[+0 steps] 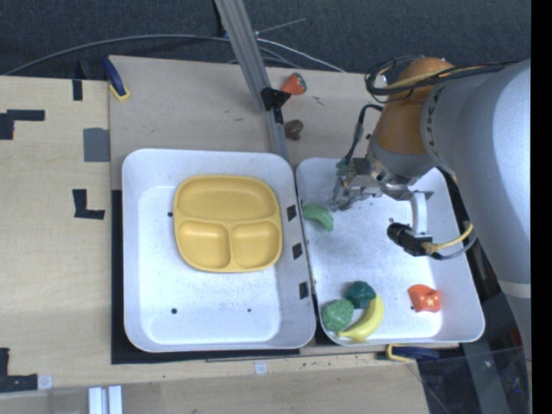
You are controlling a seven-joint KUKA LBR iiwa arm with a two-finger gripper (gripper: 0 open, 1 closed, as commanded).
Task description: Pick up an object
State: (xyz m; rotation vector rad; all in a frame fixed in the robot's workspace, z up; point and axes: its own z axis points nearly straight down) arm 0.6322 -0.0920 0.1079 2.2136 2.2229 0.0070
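The grey arm with its orange band (405,128) reaches in over the right shallow white bin (448,322), its jaws (345,192) low near that bin's upper left corner; whether they are apart or together cannot be told. The left white bin (147,317) holds a yellow three-compartment plastic tray (228,222). A pale green, possibly leaf-shaped, piece (318,216) lies just beside the jaws. Near the right bin's front wall lie a yellow banana (369,322), a dark green lump (360,293) and a small orange-red object (423,298).

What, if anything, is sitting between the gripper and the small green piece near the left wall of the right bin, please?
Nothing visible stands in the way. The gripper hangs over the upper left of the right bin, and the small green piece lies just below and left of it on bare bin floor. The other toys cluster along the near edge, well away.
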